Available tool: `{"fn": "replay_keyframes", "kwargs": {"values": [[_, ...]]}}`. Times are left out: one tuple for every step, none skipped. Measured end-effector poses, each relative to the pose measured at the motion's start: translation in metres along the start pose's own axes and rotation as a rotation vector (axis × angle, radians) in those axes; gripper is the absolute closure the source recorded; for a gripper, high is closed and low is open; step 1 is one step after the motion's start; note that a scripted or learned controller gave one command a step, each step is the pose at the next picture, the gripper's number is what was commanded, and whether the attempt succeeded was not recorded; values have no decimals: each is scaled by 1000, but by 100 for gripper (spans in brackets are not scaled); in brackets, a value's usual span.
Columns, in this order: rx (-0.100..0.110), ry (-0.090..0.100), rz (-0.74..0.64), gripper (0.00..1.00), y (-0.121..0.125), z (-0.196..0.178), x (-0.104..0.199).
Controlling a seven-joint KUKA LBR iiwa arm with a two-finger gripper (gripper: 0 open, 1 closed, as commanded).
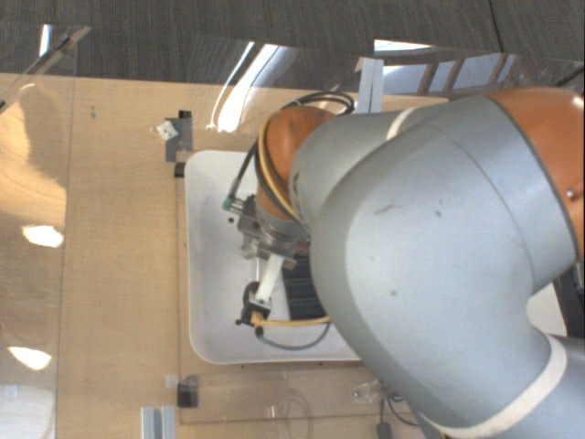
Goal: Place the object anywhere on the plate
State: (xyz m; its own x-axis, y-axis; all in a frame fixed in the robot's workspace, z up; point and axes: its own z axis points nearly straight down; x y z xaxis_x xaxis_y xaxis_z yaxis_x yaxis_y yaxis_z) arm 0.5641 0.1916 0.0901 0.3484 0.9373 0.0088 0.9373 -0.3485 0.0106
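My arm reaches in from the right, and its big grey body with the orange band covers most of the bins. The gripper [277, 256] hangs low over the right part of the white bin [215, 273], close to its floor. A dark ribbed thing [299, 291] shows just under the wrist at the arm's edge; I cannot tell what it is. The arm hides whatever lies beneath it.
The bin's left half shows bare white floor. Around it lies the pale wooden bench [110, 245]. Small black brackets sit at the bin's far left corner [181, 137] and near left corner [187, 392]. A clear panel edge runs along the front.
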Motion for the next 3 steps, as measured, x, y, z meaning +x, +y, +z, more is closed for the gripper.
{"fn": "replay_keyframes", "kwargs": {"values": [[11,-4,-308,100,-75,-30,-17],[3,16,-268,100,-57,-4,-57],[7,-2,-736,100,-43,-45,-99]]}}
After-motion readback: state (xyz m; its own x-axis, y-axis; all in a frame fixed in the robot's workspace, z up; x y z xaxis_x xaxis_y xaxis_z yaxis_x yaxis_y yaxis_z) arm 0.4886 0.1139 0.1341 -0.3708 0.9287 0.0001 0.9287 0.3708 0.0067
